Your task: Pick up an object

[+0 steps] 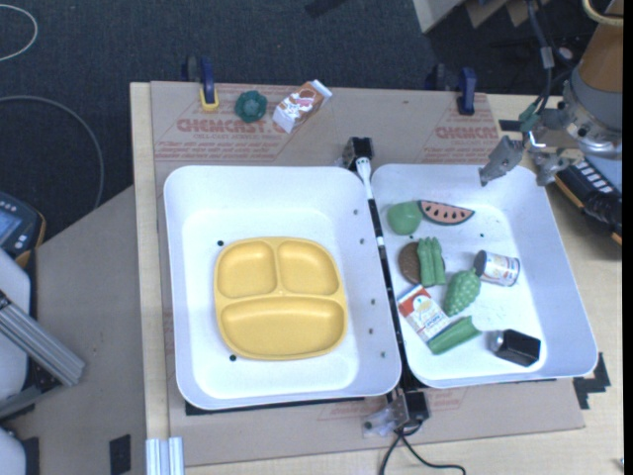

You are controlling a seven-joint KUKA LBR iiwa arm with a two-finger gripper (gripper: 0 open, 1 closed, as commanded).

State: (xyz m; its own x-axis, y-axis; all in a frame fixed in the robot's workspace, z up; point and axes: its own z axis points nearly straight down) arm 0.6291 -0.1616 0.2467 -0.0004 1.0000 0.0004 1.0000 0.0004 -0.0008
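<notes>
Down at the near edge a black cable [415, 441] is trailing off the cardboard-covered tabletop [158, 265], right where the two white bins meet. The left bin [188, 206] is holding just a yellow divided plate [281, 297]. The right bin [554, 255] is carrying all the pickable stuff: a black block [515, 345] near the front, a green cucumber-looking piece [453, 334] touching a small red and white carton [423, 315], a bumpy green thing [462, 290], a small can [497, 267] lying on its side, a brown disc [410, 260] beside some green beans [431, 259], a green pepper-ish lump [404, 217] and a watermelon slice [446, 211] toward the back.

The end effector [516, 156] is hovering over the right bin's far right corner, and one finger is showing, but I can't tell if they're apart or together. Nothing's visibly in it.

At the back of the board, blue clamps [206, 73] are gripping the edge, with a teal round thing [251, 104] and another little carton [301, 105] sitting just behind the left bin. Dark carpet [99, 28] is running all around.
</notes>
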